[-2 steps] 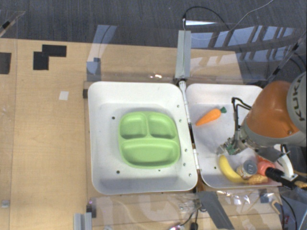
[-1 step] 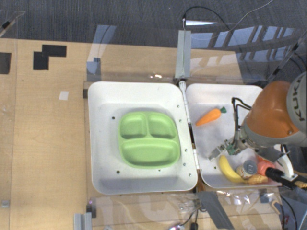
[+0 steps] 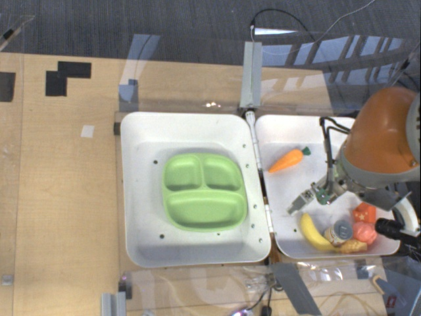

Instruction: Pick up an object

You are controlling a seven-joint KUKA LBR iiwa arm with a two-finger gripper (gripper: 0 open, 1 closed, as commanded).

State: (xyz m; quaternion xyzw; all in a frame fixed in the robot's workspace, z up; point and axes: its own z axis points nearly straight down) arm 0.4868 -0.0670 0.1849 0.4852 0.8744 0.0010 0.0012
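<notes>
One banana (image 3: 314, 232) just below the end effector (image 3: 301, 203)

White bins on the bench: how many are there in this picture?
2. The left white bin holds a green divided plate. The right white bin holds a toy carrot, a banana and other small toys, partly covered by the arm.

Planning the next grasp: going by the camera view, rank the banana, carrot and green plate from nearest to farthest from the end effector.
From the end effector:
1. Banana, just below it, right bin.
2. Carrot, above-left, right bin.
3. Green plate, left bin.
</notes>
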